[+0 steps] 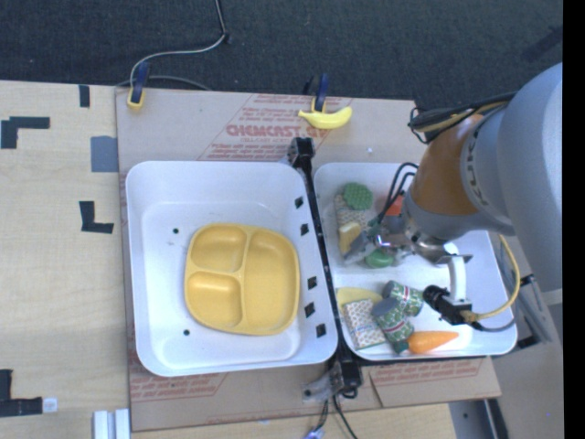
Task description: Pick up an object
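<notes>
The grey arm [512, 163] with its orange band fills the space over the right bin [484, 337] and hides much of that bin's floor, so a descent here risks landing on more than one toy at once, or pushing them against the divider between the bins. The left bin [146, 245] holds a yellow divided plate [242, 277], well apart from the gripper and not in play.

Taking the gripper [384, 241] as landmark: it sits low in the upper middle of the right bin, in a tight knot of small things. A green round piece [378, 259] lies just below it, touching or nearly so. A yellow wedge [349, 234] is just to its left, and a green ridged disc [356, 196] lies up and to the left. Further below sit a dark green patterned can [402, 296], a second patterned piece [391, 323], a checked packet [362, 323] and an orange carrot [431, 341], crowded together.

Likely failure: the tool closes on a gap between neighbours, or clips the round piece by its edge so that it rolls away. How wide the pincer stands cannot be told, since the wrist and cabling cover it; nothing can be seen held in it.
</notes>
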Motion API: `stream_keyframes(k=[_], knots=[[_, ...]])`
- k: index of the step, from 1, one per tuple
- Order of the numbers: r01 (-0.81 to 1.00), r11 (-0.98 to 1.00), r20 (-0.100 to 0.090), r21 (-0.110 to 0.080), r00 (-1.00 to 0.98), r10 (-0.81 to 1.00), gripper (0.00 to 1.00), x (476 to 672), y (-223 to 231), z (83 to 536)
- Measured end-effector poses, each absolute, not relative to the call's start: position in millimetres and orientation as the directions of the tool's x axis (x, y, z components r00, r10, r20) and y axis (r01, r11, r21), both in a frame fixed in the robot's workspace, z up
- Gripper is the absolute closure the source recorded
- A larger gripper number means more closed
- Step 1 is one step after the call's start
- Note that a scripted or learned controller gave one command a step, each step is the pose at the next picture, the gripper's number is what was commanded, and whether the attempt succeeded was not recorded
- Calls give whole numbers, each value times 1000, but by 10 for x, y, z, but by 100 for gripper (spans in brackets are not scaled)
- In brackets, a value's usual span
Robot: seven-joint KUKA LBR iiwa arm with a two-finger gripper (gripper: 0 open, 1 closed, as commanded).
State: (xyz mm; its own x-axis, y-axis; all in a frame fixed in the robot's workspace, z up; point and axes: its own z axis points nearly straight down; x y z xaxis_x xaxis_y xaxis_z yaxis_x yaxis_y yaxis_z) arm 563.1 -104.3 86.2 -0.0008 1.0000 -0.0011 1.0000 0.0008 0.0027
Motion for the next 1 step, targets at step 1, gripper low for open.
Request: stream_keyframes(k=[1], knots=[[1000, 2, -2, 3, -2, 1000, 0, 5945, -940, 853]])
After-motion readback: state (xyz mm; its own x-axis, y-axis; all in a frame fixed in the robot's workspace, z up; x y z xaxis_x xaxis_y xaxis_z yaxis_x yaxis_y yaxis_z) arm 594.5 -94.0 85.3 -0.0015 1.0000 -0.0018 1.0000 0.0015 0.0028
